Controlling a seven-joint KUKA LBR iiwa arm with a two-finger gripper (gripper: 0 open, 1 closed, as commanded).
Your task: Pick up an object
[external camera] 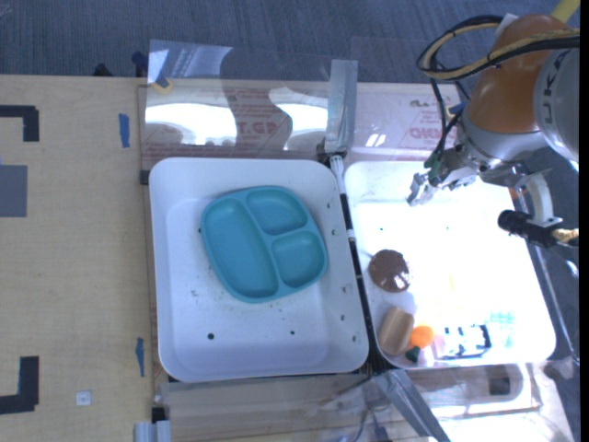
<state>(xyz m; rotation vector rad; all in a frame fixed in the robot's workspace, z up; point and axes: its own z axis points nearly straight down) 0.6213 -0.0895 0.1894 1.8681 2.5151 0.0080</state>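
Note:
In the right bin [543,339] lie a brown round object [389,270], a tan block [396,329] and a small orange ball [421,336], all near its left wall and front. A pale item with dark blue marks [469,341] lies beside them, washed out by glare. My gripper [425,186] hangs over the far part of the right bin, well behind the brown round object and apart from it. Nothing shows in its grasp.
A teal divided plate [265,241] lies in the middle of the left bin [175,339]. The two bins meet at a dark divider [354,265]. A clear panel [239,109] rises behind the bins. Arm cables [460,40] loop above the right bin's back corner.

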